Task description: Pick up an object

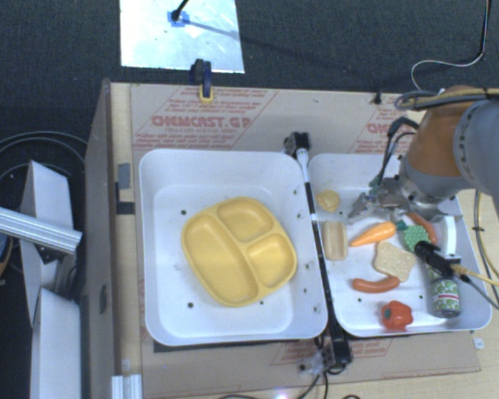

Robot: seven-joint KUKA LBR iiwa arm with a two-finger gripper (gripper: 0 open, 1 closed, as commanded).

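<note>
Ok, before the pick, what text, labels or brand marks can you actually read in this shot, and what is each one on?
"CHEMCAST GP": red print on the brown sheet under the bins, above the left bin.
More red print on the same sheet at upper right: partly hidden, too blurred to read.
Small red lines beneath "CHEMCAST GP": too small to read.
Bottle label in the right bin: unreadable.

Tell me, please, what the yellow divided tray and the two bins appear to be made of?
The yellow tray looks like moulded plastic with a dull sheen: one even colour, rounded compartments. The left bin and right bin seem thin white formed plastic, with soft rolled rims.
</note>
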